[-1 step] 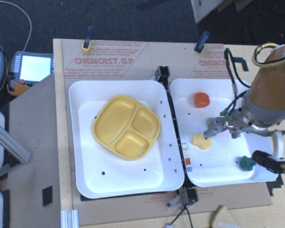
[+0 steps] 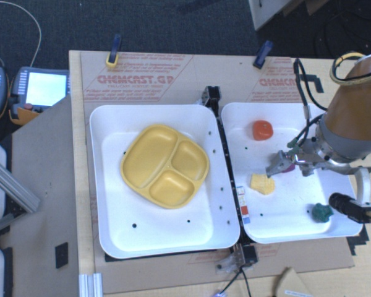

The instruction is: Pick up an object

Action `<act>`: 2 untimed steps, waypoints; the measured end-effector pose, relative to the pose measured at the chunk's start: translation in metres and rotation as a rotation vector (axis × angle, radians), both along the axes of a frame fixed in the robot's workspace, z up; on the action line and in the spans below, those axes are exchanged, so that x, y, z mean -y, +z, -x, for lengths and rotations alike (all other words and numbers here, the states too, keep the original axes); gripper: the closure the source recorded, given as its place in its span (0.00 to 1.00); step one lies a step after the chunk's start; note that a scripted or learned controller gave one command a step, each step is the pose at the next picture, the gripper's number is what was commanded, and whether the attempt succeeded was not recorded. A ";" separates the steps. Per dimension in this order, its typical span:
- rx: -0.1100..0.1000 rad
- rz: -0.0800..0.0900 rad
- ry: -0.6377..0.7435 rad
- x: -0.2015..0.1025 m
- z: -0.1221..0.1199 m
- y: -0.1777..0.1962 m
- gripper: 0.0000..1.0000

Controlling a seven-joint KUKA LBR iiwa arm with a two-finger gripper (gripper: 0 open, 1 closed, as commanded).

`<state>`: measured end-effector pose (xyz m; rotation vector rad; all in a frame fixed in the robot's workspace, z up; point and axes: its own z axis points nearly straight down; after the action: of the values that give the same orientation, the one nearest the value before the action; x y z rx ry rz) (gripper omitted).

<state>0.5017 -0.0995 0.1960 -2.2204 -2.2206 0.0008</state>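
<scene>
Your grey two-finger gripper (image 2: 277,164) hangs over the right-hand shallow white plastic bin (image 2: 284,225), reaching in from the bin's far right side with its fingers pointing toward the divider between the two bins. You cannot tell from this view whether those fingers are spread or closed; they read as one grey wedge, and nothing shows between them, so treat the tool as carrying nothing.

The nearest candidate is the small pale-yellow, blocky, soft-looking piece (image 2: 263,184). It lies just beside the fingertips, slightly below them in the view and a touch toward the divider. It looks roughly squarish, with no clear long axis, so the approach angle probably matters little; what matters is that the tip appears to sit beside it rather than over it. Whether the tip touches it cannot be made out.

Two other things share that bin. The round orange-red ball-like object (image 2: 263,130) lies near the tool, beyond the fingertips toward the far wall. The small dark-green lump (image 2: 322,212) sits well behind the tip, under the arm's side, near the close-right corner.

The yellow three-compartment plastic plate (image 2: 166,165) lies in the left-hand white bin (image 2: 111,135), well apart from the tool across the divider.

Your likeliest next move is a short shift toward the pale-yellow piece, then a descent.
</scene>
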 end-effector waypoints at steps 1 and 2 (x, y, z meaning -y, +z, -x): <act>-0.004 -0.001 -0.001 0.005 -0.006 -0.047 0.00; -0.005 -0.002 -0.001 0.004 -0.009 -0.109 0.00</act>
<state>0.5109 -0.1040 0.0869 -2.2176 -2.2162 0.0047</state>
